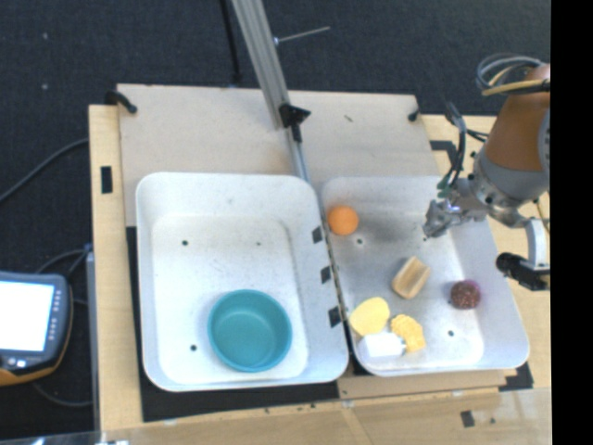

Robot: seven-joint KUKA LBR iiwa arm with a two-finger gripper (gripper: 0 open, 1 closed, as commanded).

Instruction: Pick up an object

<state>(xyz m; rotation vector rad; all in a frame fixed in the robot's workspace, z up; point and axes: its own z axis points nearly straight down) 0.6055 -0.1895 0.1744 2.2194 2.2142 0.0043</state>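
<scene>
Gripper [437, 221], finger state indiscernible, hovering above right bin [491, 248]; below it lie smooth orange ball [343, 221], tan wedge-shaped block [410, 277], yellow sponge pieces [370, 316], dark-red bumpy berry [465, 294].

I see an orange ball [343, 221] near the right bin's far left corner. A tan wedge [410, 277] lies tilted mid-bin, a dark red ball [465, 294] to its right. At the near edge sit two yellow pieces [370, 316] [409, 332] (shapes unclear) touching a white block [382, 346].
</scene>
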